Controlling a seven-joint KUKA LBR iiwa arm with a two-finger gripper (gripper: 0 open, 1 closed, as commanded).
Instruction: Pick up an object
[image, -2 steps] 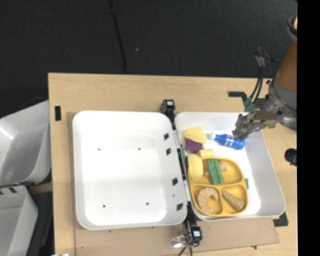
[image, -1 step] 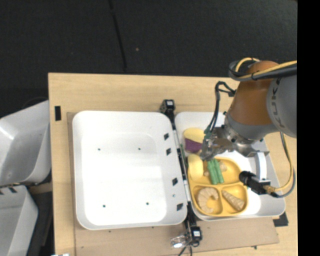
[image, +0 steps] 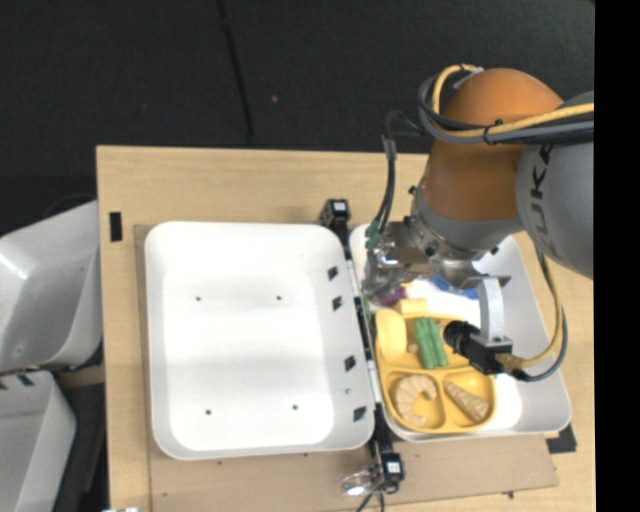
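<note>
1. The grey arm (image: 480, 190), orange band above its wrist, reaches in from the right and hangs low over the right-hand bin (image: 540, 400), its bulk covering that bin's upper half.

2. The left-hand bin (image: 240, 335) lies just beside the right-hand bin, across the shared rim.

3. Inside the right-hand bin, against its left and lower walls, rests a yellow divided tray (image: 432, 385). Its long axis runs roughly top to bottom of the view.

4. A green stick-like piece (image: 430, 342) lies on the tray's upper part, lengthwise with it; two tan pieces (image: 440, 398) sit in the lower compartments.

5. The gripper (image: 392, 268) sits near the bin's upper left corner, above the tray's top end. The tray's contents lie below and slightly right of it, so the pick likely turns on a shift that way. How its jaws are set cannot be told.
</note>
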